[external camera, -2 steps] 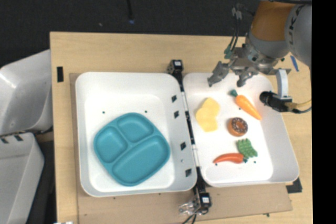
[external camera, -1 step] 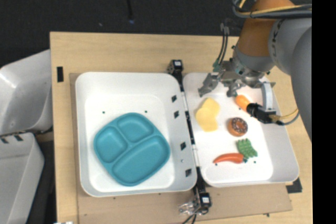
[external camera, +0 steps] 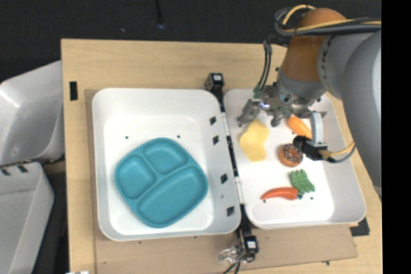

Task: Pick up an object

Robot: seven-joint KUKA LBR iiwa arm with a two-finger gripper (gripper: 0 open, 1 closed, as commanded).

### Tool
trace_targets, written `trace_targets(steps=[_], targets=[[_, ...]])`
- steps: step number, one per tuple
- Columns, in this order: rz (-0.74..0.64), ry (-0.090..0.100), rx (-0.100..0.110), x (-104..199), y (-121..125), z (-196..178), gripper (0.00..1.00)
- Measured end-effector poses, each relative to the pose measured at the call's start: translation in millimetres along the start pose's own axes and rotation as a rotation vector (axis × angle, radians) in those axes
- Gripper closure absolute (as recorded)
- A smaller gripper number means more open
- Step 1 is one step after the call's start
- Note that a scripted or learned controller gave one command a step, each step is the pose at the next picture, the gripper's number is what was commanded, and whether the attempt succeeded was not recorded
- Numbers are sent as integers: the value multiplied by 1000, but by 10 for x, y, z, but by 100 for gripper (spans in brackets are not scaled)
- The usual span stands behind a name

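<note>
Nearest, a red pepper [external camera: 280, 194] and a green toy [external camera: 302, 181] lie in the right bin [external camera: 343, 202]; the left bin [external camera: 103, 138] bears a blue plate [external camera: 160, 181]. Farther back, a yellow block [external camera: 254, 140] sits just under the gripper [external camera: 264, 113], whose opening I cannot tell.

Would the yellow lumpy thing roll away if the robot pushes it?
Probably not far. The pale yellow rounded block looks blunt and lumpy rather than ball-shaped, so it would likely slide or tip. It looks smooth, maybe slippery. It lies in the right white bin, whose rim should stop it.
</note>
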State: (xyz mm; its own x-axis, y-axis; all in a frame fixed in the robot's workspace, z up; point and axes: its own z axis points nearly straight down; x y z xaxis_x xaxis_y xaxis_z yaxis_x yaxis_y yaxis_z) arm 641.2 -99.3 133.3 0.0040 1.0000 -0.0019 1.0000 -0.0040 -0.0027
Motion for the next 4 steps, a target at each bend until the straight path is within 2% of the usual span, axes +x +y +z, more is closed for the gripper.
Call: trace_targets(steps=[1, 3, 4], targets=[[3, -1, -7, -12, 15, -139, 100], [-6, 0, -10, -94, -58, -1242, 100], [-9, 2, -2, 409, -221, -1129, 100]])
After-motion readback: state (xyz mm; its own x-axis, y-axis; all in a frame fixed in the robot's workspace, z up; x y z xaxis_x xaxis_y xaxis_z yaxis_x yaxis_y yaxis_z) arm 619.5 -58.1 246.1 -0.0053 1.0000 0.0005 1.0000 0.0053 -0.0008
